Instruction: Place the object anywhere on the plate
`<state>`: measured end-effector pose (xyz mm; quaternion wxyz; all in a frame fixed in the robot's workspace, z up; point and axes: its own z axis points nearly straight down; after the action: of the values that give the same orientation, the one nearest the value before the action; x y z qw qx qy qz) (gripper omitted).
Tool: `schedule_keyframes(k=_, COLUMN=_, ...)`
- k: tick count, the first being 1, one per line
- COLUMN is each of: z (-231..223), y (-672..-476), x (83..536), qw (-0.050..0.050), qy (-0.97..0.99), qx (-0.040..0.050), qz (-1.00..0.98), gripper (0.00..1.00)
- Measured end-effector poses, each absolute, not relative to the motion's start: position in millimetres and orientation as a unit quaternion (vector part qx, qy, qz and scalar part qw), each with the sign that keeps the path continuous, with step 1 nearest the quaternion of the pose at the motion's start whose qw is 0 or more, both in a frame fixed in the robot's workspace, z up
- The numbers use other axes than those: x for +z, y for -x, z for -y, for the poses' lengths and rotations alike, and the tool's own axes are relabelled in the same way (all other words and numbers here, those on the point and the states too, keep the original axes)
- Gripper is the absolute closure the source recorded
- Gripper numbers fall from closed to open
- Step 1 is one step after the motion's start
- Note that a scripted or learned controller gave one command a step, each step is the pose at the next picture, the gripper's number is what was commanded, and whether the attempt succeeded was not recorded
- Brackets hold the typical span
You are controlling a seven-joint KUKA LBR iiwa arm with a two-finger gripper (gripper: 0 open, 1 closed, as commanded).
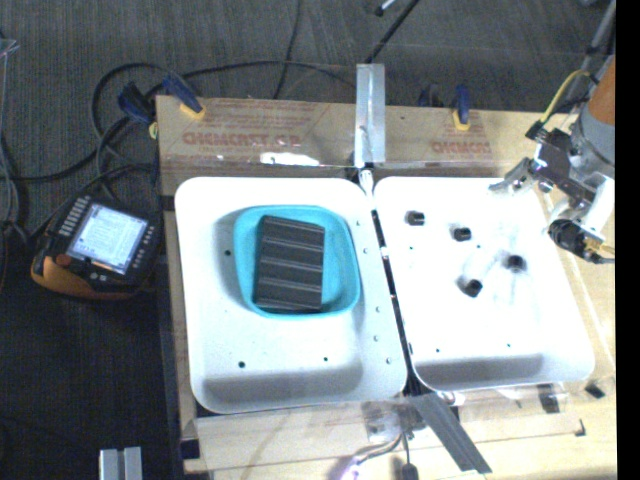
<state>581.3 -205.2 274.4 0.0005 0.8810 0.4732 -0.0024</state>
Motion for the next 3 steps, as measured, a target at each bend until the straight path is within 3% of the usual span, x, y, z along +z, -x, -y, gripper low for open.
schedule_keyframes(k=1, z=205, y=-581.3, x=274, qw=0.001, qy=-0.881, qx=-0.0024, qz=-0.473, gripper=0.0)
schedule_keyframes(k=2, z=155, y=-553.6, x=240, qw=-0.001, qy=-0.919, qx=-0.002, qz=-0.393, gripper=0.0)
schedule_keyframes(k=3, z=178, y=-589.4, x=373, qw=0.001, qy=-0.943, qx=-0.0016, qz=-0.333, gripper=0.0)
